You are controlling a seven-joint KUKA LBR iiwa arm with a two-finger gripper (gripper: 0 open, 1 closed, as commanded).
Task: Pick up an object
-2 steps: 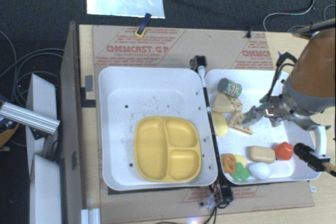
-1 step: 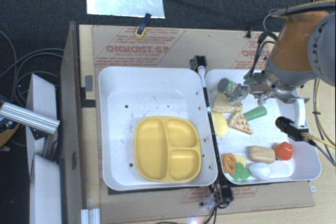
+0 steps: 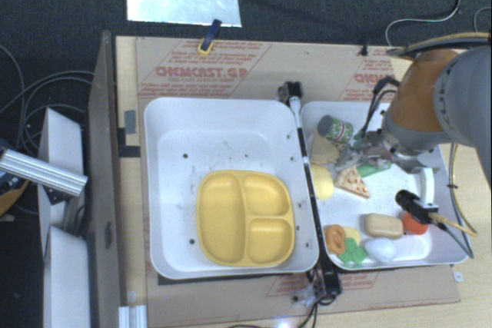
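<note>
Camera view: end effector [image 3: 360, 159] low over right bin [image 3: 438, 257], finger state unreadable; waffle wedge [image 3: 354, 182] light, stiff; pinch across edges.

My own arm [image 3: 438, 100] runs off the right edge, so its upper links are cut away. My wrist covers the back part of the right bin [image 3: 430, 253] and hides my gripper [image 3: 361, 157]; whether anything sits between its tips I cannot tell. Beneath it a pale object [image 3: 323, 152] is partly covered and I cannot name it. The green can [image 3: 336, 128] has a label too small to read. The small items at the bin's front corner [image 3: 346, 246] overlap, their outlines blurred together.
</note>
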